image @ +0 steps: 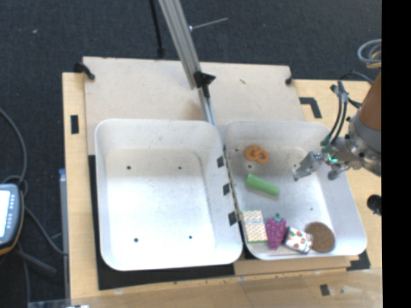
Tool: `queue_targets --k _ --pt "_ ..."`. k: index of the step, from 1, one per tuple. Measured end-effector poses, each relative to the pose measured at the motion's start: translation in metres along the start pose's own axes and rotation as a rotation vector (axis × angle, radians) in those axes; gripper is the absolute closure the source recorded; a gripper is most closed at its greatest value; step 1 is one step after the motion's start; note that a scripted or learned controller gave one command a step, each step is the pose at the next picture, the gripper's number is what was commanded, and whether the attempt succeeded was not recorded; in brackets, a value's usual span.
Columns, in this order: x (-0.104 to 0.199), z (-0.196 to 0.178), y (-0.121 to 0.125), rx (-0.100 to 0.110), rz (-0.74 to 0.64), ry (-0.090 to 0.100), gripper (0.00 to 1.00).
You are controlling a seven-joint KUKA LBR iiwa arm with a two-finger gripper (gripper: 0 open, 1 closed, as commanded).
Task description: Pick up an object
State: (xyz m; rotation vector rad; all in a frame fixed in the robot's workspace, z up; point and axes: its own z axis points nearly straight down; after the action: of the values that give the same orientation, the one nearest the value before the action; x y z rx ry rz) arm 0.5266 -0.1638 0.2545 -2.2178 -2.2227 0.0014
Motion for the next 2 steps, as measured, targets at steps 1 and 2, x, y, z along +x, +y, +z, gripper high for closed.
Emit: queue_targets --k 1,2 --pt "0.000 -0.002 0.001 -0.005 0.001 -0.001 0.00" --pt "0.000 0.043 0.009 0.001 0.006 -0.002 0.00"
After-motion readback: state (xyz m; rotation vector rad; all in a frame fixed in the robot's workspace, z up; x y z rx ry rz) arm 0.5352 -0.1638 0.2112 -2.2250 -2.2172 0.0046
